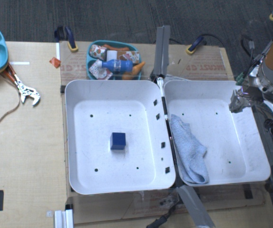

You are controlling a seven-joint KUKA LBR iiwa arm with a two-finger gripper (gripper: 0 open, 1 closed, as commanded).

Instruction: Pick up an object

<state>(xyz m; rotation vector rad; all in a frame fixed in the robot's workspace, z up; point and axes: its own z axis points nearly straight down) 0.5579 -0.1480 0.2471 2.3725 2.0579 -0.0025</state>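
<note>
Camera view has the gripper (237,100) hanging over the right rim of the right bin (243,175), up near the far corner. It's small and dark against the arm, so I honestly can't tell how it's set or whether anything is in it.

Two candidates to grab: a blue block (118,141) sitting alone around the middle of the left bin (79,175), and a grey-blue cloth (190,149) bunched along the left wall of the right bin. The cloth is closer to the arm, so I'd guess that's the easier target. I'd come down on a raised fold near its middle, keeping off the bin wall right beside it. The block would be a cleaner pinch, square sides and nothing around it, but it's a long reach across.

Bins sit on a wooden bench (22,151). Behind the left bin there's a teal tray of bits (113,61), and a wrench (26,92) lies off to the far left. Dark carpet beyond.
</note>
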